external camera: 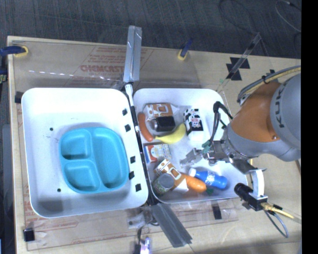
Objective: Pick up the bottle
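Two white bins sit side by side. The left bin (37, 142) holds one blue divided plate (93, 159). My gripper (201, 153) hovers over the right bin (175, 95); its state I cannot tell. One blue bottle (211, 180) lies at its five o'clock, near one banana (172, 136).

the arm (265, 123) runs off the right edge, so its upper links are cut off. its wrist covers the right wall of the right bin (169, 95) and whatever lies beneath it there. the gripper (201, 153) is a small blur of grey metal; how its fingers stand cannot be told. the bottle (212, 180) is partly hidden at its right end by the wrist. labels on the small cartons (160, 110) are too small to read. print on the bench (103, 62) is faint under glare.
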You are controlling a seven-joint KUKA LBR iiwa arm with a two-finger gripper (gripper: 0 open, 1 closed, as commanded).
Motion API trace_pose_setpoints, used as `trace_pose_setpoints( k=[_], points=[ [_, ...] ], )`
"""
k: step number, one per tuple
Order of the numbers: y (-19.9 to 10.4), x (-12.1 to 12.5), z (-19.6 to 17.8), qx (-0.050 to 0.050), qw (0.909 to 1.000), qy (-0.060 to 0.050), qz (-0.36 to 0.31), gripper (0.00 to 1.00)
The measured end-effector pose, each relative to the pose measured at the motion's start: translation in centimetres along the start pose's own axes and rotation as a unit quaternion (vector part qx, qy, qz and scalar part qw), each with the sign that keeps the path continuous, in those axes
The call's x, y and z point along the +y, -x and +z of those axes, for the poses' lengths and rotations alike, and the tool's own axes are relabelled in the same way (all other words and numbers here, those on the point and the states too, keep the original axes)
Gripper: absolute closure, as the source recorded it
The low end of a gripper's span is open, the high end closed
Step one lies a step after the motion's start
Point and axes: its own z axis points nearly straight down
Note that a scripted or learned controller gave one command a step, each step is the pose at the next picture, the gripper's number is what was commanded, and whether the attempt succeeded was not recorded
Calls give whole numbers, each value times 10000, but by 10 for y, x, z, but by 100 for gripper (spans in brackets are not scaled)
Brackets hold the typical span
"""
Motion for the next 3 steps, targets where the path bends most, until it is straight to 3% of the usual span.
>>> trace_pose_setpoints(
  k=[1,2,3],
  points=[
    [5,0,-26,-3,9997,5,-228,0],
    [6,2,42,-16,9998,37,170,0],
    [2,0,29,-6,9999,9,121,0]
  ],
)
